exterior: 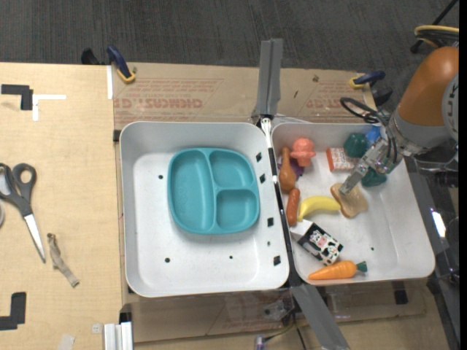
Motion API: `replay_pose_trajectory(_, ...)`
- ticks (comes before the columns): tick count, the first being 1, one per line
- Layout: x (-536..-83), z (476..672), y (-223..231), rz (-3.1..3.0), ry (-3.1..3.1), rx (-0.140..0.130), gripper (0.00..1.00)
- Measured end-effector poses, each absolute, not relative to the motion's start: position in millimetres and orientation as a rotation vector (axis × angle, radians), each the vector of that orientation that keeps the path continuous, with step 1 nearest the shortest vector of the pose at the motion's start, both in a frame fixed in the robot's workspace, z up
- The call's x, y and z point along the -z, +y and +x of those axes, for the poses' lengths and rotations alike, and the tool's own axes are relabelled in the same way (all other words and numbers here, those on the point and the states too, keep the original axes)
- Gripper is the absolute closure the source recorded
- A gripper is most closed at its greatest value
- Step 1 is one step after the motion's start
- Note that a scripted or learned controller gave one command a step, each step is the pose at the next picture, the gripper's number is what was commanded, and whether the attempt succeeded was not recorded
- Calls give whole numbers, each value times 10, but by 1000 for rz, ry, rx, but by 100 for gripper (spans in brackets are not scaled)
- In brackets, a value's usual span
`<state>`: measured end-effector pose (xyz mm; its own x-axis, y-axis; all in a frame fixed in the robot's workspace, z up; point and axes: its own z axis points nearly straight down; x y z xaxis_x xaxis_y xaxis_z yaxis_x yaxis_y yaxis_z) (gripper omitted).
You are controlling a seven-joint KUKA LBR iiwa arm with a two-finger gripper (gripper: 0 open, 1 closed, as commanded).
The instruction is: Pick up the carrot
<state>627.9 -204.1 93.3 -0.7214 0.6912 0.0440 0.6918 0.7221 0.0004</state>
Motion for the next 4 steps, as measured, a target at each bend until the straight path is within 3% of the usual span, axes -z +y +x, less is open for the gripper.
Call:
replay_pose_trajectory(1,-904,6390,-1977,-1692,-2571,18,0)
replay_pose_trajectory(2,-934,5741,-1942,-1377,-2827,0,0)
replay_pose_trajectory(3,-1038,5754,-1936,-1374,-2831,1,100)
replay_pose_trajectory(4,-1565,5023,-2071,-1435,-2796,0,100)
